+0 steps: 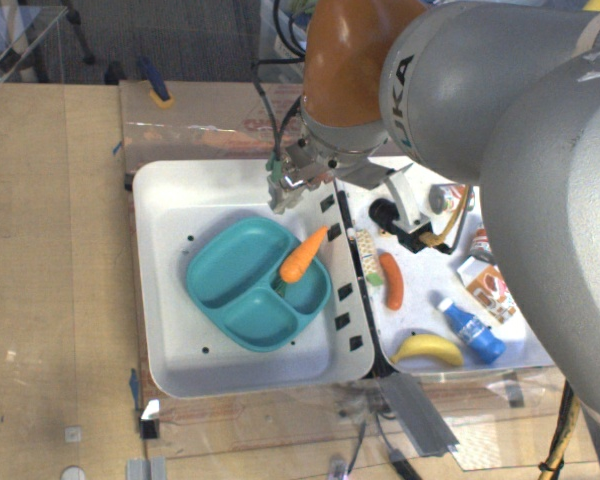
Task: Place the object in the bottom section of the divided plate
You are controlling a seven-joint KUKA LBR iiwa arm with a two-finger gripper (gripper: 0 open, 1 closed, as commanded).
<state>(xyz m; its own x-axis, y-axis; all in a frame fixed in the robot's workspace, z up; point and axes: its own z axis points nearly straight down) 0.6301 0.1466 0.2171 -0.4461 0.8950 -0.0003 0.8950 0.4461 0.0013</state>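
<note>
Overhead, a grey robot arm's gripper (280,190), fingers too blurred to judge, hovers over the left bin (165,268) above a teal divided plate (225,278), where a carrot (302,256) rests across its right rim, seemingly short of the bottom section.

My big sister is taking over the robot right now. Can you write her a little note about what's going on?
Gripper: hangs over the left bin's back part, just behind the teal divided plate; can't tell if open or shut.
Carrot: lies tilted on the plate's right side, tip poking over the rim.
Right bin: sausage, banana, blue bottle.
Left: the plate's bottom section holds nothing yet.
</note>
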